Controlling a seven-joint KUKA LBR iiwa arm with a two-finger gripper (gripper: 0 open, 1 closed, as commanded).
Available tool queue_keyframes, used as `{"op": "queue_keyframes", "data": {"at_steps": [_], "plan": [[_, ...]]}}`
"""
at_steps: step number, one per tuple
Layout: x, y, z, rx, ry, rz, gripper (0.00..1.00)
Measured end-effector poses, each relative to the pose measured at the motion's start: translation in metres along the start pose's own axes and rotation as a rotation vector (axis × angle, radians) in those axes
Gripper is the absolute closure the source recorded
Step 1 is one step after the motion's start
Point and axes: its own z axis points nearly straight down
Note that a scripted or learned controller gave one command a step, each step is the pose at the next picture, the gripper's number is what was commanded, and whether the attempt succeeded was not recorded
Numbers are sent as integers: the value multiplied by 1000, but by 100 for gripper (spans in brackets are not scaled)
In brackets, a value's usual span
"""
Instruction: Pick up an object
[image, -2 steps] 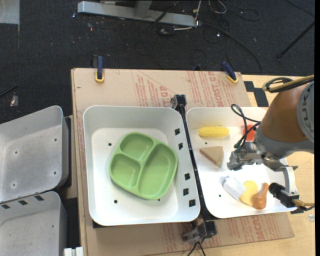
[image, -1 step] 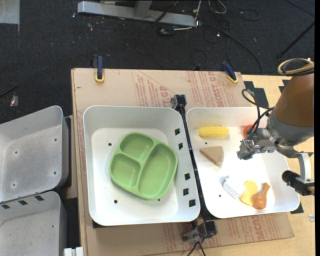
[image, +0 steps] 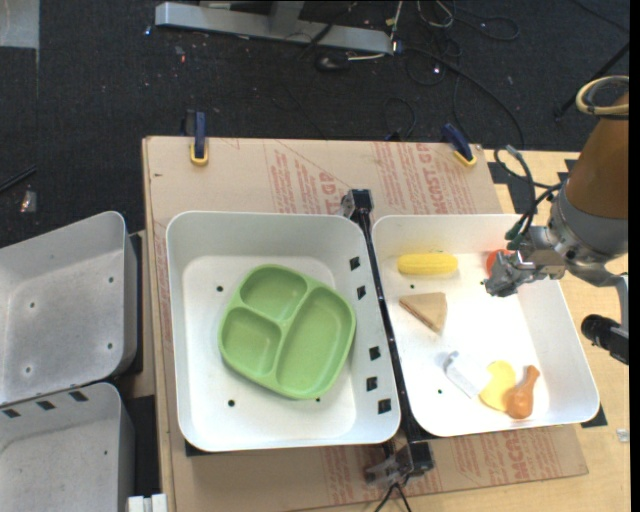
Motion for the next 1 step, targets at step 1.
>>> {"op": "queue_keyframes", "data": {"at_steps": [1], "plan": [[50,12,3,4,2,-4,100]]}}
